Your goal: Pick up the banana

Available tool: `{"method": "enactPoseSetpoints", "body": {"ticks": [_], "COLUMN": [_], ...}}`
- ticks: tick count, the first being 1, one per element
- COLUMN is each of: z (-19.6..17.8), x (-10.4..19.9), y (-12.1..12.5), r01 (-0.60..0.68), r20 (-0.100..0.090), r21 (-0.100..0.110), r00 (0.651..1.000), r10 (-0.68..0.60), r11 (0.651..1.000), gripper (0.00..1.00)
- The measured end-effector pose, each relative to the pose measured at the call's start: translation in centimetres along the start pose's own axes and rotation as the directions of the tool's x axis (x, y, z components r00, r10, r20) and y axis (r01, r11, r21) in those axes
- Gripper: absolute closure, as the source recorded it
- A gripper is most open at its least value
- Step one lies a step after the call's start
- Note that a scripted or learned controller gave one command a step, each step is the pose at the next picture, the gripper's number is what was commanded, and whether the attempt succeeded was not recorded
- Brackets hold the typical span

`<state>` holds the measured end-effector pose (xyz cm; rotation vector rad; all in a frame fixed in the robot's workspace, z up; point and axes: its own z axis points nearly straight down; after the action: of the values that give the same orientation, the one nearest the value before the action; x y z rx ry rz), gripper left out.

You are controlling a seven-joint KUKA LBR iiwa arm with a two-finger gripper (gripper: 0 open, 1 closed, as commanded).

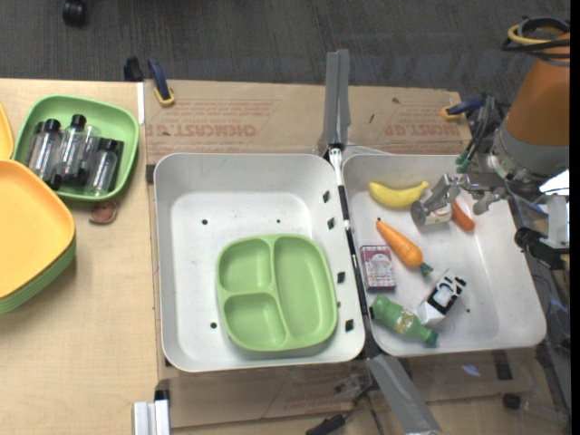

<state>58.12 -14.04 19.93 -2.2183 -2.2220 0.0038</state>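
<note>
The yellow banana [397, 193] lies in the right bin [507, 324], near its back left corner, curving with its ends up. My gripper [434, 208] hangs low over the same bin, just right of the banana's right tip and close to it. Nothing of the banana is between the gripper's parts. The grey arm with its orange band [542, 107] comes in from the right edge.
Also in the right bin are an orange carrot [401, 243], a small orange piece [463, 217], a pink box [378, 267], a green bottle [404, 321] and a black-and-white object [446, 294]. The left bin [181, 243] holds a green divided plate [276, 290]. On the bench at left stand a bottle tray [77, 148] and yellow plates [27, 238].
</note>
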Motion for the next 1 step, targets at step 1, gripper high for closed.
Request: {"method": "enactPoseSetpoints", "body": {"ticks": [1], "z": [7.09], "x": [1.93], "y": [5.80], "r01": [-0.286], "r20": [-0.001], "r21": [-0.017], "r00": [0.958], "r10": [0.286], "r11": [0.958], "gripper": [0.00]}}
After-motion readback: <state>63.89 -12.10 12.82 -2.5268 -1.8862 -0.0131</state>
